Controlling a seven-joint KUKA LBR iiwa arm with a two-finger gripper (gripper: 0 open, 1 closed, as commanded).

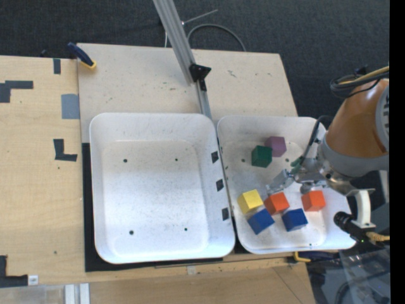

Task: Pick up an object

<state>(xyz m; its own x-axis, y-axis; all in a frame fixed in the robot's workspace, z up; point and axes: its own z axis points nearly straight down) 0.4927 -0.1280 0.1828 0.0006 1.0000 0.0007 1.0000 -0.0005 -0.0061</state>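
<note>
Overhead view of my table (158,81) with two white bins. The right bin (231,170) holds all the blocks: a green block (261,156) touching a purple block (276,145) toward the far side, and nearer me a yellow block (250,200), two orange blocks (276,202) (313,201) and two blue blocks (260,221) (294,219). My arm (354,132) reaches in from the right; the hand (292,176) sits low just above the two orange blocks (its finger state I cannot tell). The left bin (101,138) lies beside it.
</note>
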